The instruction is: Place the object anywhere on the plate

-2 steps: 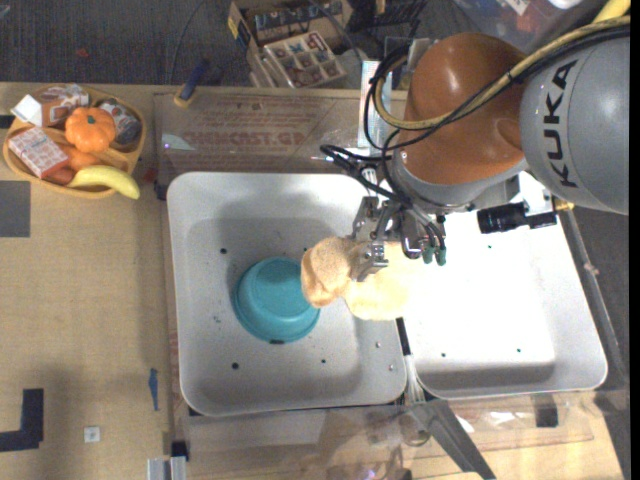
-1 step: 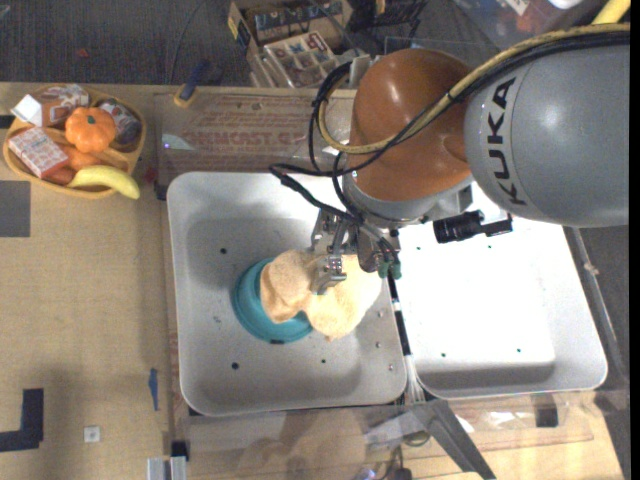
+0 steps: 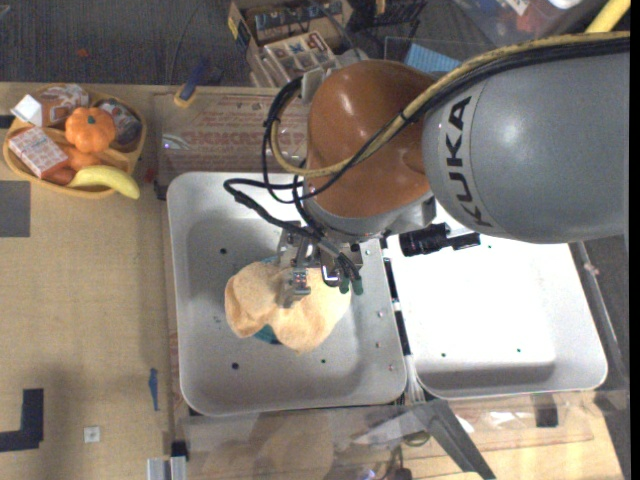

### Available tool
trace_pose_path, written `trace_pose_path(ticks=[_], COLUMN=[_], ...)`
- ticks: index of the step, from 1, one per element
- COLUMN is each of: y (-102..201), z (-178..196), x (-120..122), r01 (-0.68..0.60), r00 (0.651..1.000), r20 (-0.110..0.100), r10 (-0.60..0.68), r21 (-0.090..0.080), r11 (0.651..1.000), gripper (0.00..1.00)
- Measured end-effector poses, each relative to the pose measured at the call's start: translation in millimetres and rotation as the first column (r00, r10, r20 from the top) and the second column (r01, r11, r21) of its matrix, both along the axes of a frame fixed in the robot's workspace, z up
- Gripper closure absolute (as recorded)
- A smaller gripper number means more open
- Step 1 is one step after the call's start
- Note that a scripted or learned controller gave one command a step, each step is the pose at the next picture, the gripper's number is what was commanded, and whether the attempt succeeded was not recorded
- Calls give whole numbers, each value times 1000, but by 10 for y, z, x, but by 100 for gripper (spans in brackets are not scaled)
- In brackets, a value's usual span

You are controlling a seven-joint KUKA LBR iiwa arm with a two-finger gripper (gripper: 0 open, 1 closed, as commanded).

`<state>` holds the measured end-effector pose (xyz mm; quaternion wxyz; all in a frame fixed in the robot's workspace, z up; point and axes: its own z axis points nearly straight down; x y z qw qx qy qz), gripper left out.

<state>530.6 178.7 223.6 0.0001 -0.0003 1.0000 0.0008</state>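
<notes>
A floppy tan object, like a flatbread or cloth, lies crumpled in the middle of the left bin. A small teal piece peeks out from under its lower edge; I cannot tell whether this is the plate. My gripper hangs straight over the tan object's upper right part, its tip at or just above the surface. The orange band and the grey arm hide the bin's far right corner.
The right bin lies beside the left one, partly under the arm. A yellow bowl with a banana, an orange and snack packs sits on the bench at far left. Boxes stand behind the bins.
</notes>
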Motion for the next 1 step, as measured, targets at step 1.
trace_pose_path(ticks=[1], y=[-2], z=[1], x=[1], r01=[0], r00=[1000], r20=[0], r10=[0], r21=[0], r11=[1000], gripper=[0])
